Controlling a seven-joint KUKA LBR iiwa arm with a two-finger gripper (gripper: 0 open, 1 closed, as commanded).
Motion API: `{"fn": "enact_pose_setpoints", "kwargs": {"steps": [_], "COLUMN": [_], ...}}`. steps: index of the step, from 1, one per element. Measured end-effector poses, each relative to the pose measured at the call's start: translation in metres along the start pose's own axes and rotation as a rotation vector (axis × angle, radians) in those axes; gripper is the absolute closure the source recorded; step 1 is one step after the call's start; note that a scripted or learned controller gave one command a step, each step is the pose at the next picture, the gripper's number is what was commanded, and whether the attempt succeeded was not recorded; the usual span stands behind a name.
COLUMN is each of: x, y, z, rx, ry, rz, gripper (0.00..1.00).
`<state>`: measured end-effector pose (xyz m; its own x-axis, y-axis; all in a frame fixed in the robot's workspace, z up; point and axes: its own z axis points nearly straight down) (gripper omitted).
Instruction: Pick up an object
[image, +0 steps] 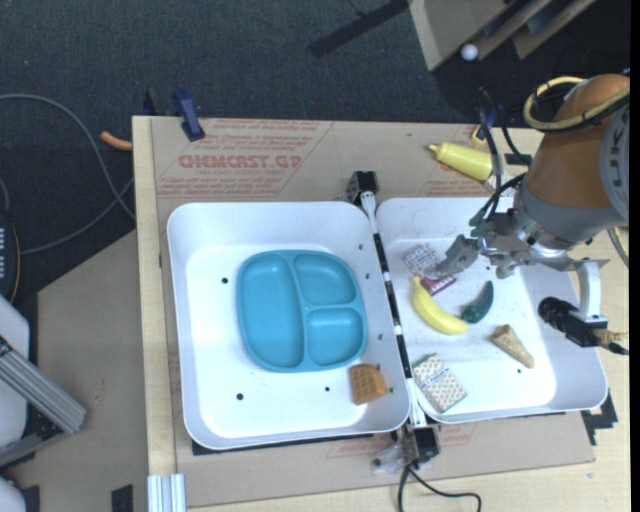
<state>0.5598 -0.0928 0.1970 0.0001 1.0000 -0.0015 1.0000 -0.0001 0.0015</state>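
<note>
You will find the gripper (462, 252) low in the right bin (570, 385), just above the banana (436, 309); whether it is released or clenched cannot be told. Count around the banana: one patterned packet (421, 259) beyond it beside the gripper; one dark green piece (479, 301) touching its right end; one tan wedge (513, 345) further right; one checkered packet (439, 383) below. Left of the banana, the left bin (200, 270) holds one blue divided plate (299, 308) and one brown block (367, 383). One yellow bottle (462, 158) lies on the bench beyond.
</note>
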Motion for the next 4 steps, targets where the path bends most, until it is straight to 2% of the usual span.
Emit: {"fn": "enact_pose_setpoints", "kwargs": {"steps": [1,2,3,4], "x": [-0.003,-0.009,-0.009,0.062], "y": [0.010,-0.016,-0.016,0.007], "z": [0.112,0.113,0.103,0.012], "rx": [0.002,0.004,0.003,0.000], "ry": [0.002,0.003,0.002,0.003], "rz": [0.000,0.000,0.000,-0.002], "gripper": [0.00,0.00,1.00,1.00]}}
